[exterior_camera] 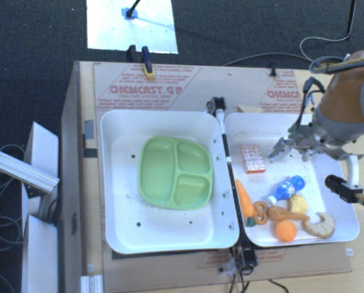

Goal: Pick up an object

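Observation:
My gripper (289,154) hangs over the back middle of the right bin (346,215), fingers spread open with nothing between them. Just to its left a small pink-and-white box (253,159) lies on the bin floor. Nearer the front lie a blue bottle (286,188), a yellow corn piece (298,203), an orange carrot (245,199), a pretzel (260,213), an orange ball (285,231) and a croissant (319,224). The bottle is the closest of these to the gripper, a little below it.
The left bin (121,182) holds a green divided plate (174,172). A black divider rail (229,163) runs between the bins. The arm's grey and orange body (346,102) covers the right bin's back right corner.

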`<act>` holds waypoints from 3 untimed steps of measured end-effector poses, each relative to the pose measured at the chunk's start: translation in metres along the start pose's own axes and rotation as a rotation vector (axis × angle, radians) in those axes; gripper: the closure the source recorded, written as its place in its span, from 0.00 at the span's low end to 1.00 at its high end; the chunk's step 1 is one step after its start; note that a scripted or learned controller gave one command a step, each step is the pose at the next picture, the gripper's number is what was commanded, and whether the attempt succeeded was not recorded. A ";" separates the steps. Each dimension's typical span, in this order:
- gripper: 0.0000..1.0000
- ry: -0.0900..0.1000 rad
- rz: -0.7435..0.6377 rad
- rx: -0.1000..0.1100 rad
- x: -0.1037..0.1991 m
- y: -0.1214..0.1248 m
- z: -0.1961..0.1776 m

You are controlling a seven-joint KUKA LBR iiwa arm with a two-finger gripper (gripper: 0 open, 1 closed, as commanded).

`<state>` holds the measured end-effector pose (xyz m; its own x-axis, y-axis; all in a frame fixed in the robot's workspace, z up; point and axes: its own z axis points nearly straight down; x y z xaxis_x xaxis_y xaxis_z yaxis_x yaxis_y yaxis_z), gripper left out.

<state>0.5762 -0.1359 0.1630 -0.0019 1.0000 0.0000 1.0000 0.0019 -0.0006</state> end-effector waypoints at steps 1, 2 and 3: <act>0.00 0.001 -0.001 0.000 0.051 -0.019 0.078; 0.00 -0.002 -0.002 -0.004 0.004 0.050 0.078; 1.00 -0.001 -0.004 -0.006 0.005 0.051 0.067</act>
<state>0.6273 -0.1311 0.0958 -0.0060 1.0000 -0.0010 1.0000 0.0060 0.0052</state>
